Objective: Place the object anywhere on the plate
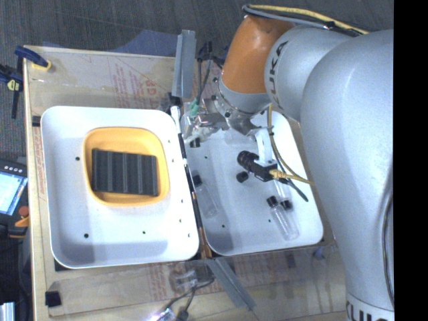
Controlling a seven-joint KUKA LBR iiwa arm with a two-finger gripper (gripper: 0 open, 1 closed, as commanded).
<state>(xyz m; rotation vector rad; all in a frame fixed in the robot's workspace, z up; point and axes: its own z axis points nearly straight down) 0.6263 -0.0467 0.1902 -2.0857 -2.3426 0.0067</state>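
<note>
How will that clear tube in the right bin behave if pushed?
The clear tube lies flat on the right bin floor, so it would probably roll. It looks smooth and transparent, likely slippery and light, perhaps fragile if it is glass.

One fixed camera above the table [100, 69], looking down at a slant.

It takes in both white bins: the left bin [60, 239] whole, the right bin [234, 236] partly covered by the arm [328, 99], which enters from the right and looms large, close to the lens. Dark floor shows along the far edge.
</note>
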